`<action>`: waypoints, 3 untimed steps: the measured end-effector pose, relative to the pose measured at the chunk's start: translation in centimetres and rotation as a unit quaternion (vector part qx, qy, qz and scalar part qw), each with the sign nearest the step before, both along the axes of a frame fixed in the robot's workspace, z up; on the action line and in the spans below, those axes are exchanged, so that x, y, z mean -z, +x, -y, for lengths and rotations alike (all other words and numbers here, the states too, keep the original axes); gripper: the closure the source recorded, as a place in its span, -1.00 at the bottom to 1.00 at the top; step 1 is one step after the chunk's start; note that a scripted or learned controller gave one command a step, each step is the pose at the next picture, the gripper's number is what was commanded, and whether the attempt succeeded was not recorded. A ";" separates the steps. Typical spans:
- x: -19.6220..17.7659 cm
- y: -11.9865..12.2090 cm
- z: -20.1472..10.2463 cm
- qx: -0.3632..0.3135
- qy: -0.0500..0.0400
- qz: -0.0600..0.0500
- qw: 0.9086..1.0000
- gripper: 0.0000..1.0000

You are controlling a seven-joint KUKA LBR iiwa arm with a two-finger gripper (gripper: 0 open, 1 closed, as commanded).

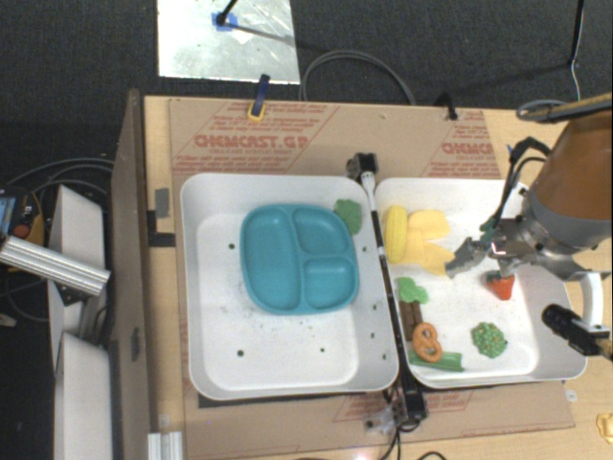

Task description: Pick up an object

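"CHEMCAST GP" lettering (252, 142) on brown sheet (402, 132)

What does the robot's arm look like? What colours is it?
The arm is thick and round, with a big orange band at the top and grey below it. Thin black cables curl beside it. At its end sits a small grey metal gripper with slim fingers and a few bits of red and black on it.
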State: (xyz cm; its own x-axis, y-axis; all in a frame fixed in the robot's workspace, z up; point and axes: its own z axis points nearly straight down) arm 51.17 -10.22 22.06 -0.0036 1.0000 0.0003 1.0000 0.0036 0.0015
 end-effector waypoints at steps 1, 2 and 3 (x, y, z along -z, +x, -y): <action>-2.1 2.0 5.9 0.003 -0.002 0.002 1.000 -1.00; 8.2 2.9 8.8 0.002 0.000 -0.003 1.000 -1.00; 13.9 3.7 7.5 0.000 0.000 -0.001 1.000 -1.00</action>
State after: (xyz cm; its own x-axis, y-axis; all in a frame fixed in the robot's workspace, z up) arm 54.88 -17.77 8.14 -0.0044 1.0000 0.0009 1.0000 0.0044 -0.0015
